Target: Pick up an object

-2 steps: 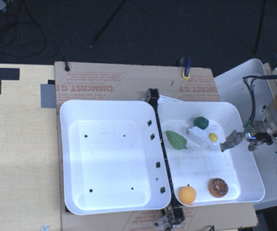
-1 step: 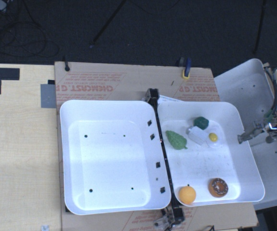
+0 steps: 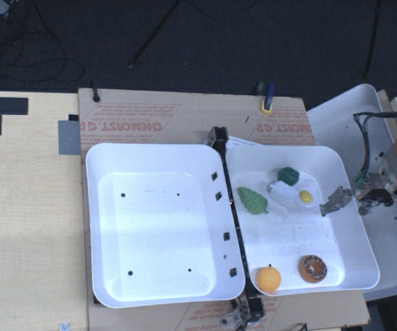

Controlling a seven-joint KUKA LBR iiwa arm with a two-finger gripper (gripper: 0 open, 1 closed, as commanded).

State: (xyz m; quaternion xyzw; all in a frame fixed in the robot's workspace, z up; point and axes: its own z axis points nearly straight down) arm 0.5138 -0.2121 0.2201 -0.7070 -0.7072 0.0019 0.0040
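A single camera sits fixed above the pale wooden tabletop [image 3: 25, 212] and looks down on it at a slant, far enough off to take in both shallow white plastic bins whole. The left-hand white bin [image 3: 101, 178] fills the middle of the picture; the right-hand white bin [image 3: 353, 254] lies just beside it, the two touching along a black divider. Both rest on a brown printed cardboard sheet [image 3: 184, 119]. The upper part of the view (beyond the tabletop's far edge) shows dark floor with black cables [image 3: 39, 54]. The grey arm's gripper [image 3: 343, 200] enters at the picture's right edge.
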